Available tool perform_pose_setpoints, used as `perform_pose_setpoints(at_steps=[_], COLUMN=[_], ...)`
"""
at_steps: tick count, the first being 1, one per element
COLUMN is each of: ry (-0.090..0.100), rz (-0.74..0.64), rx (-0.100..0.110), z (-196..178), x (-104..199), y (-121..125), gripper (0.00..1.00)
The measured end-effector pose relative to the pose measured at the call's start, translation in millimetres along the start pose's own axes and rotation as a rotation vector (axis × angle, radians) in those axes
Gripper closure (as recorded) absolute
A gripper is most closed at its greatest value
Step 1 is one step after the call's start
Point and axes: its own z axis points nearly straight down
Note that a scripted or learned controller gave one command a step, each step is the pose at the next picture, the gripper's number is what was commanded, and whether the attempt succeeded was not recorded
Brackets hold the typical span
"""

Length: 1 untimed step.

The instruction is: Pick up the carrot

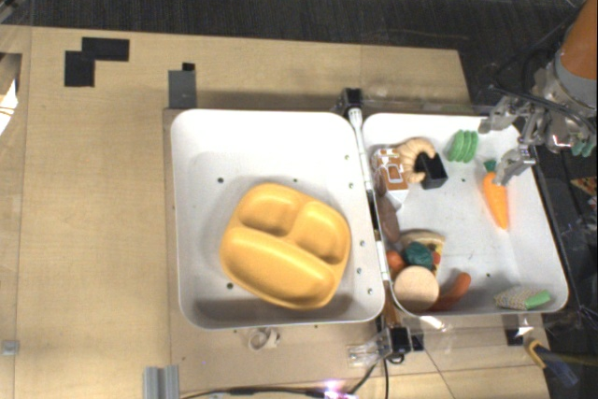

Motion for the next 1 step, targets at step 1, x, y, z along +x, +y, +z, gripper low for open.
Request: perform_pose_setpoints(at_steps=[1], ry=[-0.006], rz=[-0.352], rx=[0.001], z=[111.4], x=[19.9], y=[-4.9], gripper=[0.00])
